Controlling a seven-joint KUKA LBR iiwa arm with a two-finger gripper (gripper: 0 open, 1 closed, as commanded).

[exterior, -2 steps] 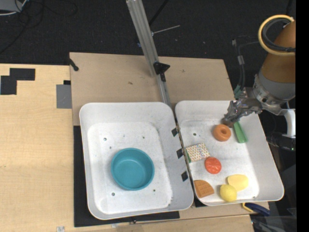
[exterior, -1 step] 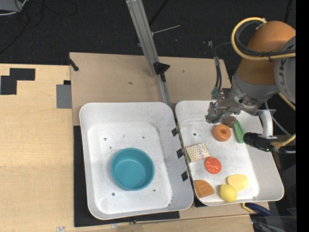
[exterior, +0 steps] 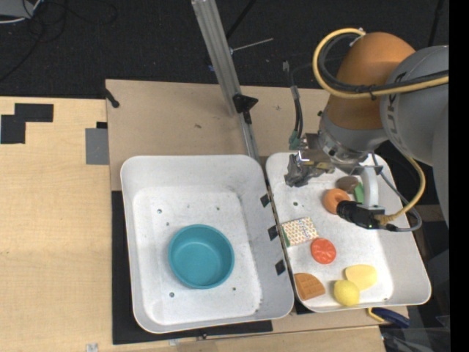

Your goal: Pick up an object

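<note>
Object: none picked out yet, by my judgement; the candidates lie loose in the right bin [exterior: 370, 244].
Candidates, middle of bin: patterned block [exterior: 300, 231] by the left wall, red ball [exterior: 323, 251] just right of it and nearer.
Candidates, near edge: brown wedge [exterior: 309, 285], lemon [exterior: 346, 292], pale yellow piece [exterior: 360, 274], close together.
Candidate, far half: orange piece [exterior: 335, 199].
Left bin [exterior: 183, 193]: one teal bowl [exterior: 201, 255], well apart from the arm.
Gripper [exterior: 297, 173]: low in the far left corner of the right bin, apparently over bare floor, left of the orange piece and far of the patterned block.
Jaws: cannot tell from this angle whether apart or together; nothing visibly clamped.
Progress: arm is down in the bin, no object seen lifted.
Left to do: close on one piece, raise it clear.
</note>
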